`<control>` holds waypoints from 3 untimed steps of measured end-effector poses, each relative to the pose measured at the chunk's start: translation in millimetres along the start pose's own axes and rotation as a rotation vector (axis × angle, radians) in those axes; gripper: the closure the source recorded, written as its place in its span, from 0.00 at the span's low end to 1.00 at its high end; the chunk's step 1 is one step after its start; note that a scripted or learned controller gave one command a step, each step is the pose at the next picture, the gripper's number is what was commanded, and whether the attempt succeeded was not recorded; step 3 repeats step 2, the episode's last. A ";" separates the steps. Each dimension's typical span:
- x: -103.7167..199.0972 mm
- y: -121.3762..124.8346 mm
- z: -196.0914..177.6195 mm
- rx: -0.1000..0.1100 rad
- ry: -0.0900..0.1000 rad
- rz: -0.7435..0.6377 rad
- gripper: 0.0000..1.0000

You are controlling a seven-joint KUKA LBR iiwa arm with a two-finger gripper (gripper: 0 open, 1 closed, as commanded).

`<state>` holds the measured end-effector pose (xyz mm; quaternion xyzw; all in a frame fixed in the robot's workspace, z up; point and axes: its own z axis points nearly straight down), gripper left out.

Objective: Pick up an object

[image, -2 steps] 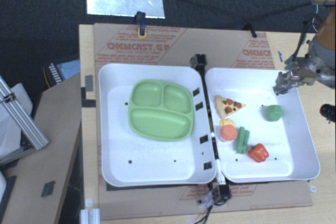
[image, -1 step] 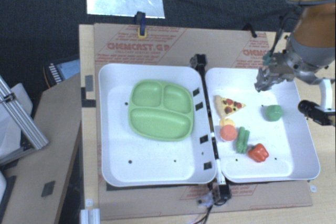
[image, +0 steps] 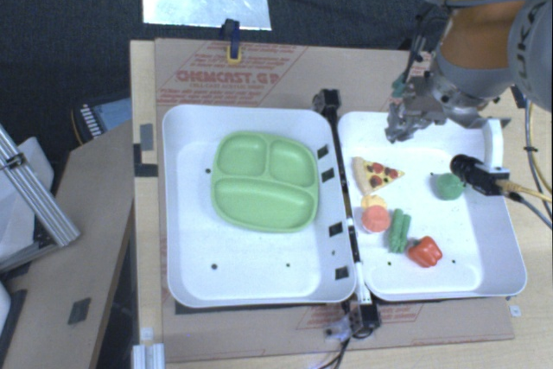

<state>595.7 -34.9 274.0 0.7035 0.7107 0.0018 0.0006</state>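
Hovering claw (image: 403,132), fingertips blurred, grip unclear

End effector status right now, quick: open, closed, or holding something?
End effector: cannot be told. It hovers above the back of the right bin, behind the toy pizza slice, with nothing visibly held.

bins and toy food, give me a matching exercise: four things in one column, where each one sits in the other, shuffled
Things:
1. green divided plate
2. pizza slice
3. red pepper
4. claw

Places:
A. near the front of the right bin
B. over the back of the right bin
C. in the left bin
D. in the right bin, close to the divider between the bins

Pairs: 1-C, 2-D, 3-A, 4-B
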 end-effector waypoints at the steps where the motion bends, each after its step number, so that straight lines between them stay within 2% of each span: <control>1: 60.2 10.4 18.3 0.002 -0.001 0.000 1.00; 2: 110.5 24.4 38.6 0.002 -0.001 0.001 1.00; 3: 110.5 24.4 38.6 0.002 -0.001 0.001 1.00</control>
